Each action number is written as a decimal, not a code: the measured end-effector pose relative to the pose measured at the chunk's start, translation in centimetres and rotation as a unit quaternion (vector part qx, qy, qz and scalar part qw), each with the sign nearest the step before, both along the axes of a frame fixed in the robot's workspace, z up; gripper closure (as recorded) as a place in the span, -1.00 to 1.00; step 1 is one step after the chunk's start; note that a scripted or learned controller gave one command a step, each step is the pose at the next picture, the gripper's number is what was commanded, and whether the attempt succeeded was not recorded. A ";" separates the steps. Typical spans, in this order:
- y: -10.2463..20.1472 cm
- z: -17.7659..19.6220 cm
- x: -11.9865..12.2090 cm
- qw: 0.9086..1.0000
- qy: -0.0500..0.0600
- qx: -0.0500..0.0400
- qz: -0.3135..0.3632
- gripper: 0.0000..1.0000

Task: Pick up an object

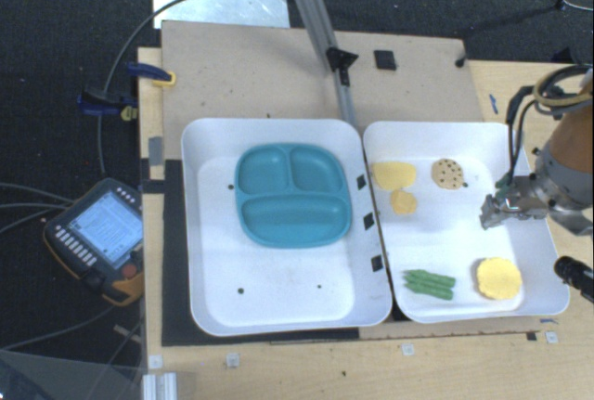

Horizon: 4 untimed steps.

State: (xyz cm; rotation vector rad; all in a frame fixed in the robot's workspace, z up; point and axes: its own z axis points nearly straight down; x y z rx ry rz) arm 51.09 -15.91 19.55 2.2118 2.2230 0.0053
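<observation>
The right bin holds a chocolate-chip cookie, a large yellow chip, a smaller yellow piece, green beans and a round yellow item. My gripper hangs over the right side of this bin, above the round yellow item and right of the cookie. Nothing shows between its fingers.
The left bin holds a teal divided plate. A grey pole slants over the bench's back. A teach pendant lies on the floor to the left. Cables run along the right edge.
</observation>
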 end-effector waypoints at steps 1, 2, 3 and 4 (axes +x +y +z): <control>-0.8 4.6 -0.1 1.000 0.000 0.000 0.000 1.00; 4.5 3.7 -0.6 1.000 0.003 0.002 0.002 1.00; 10.2 4.4 0.2 1.000 0.002 0.002 0.003 1.00; 15.6 5.2 0.1 1.000 0.002 0.002 0.003 1.00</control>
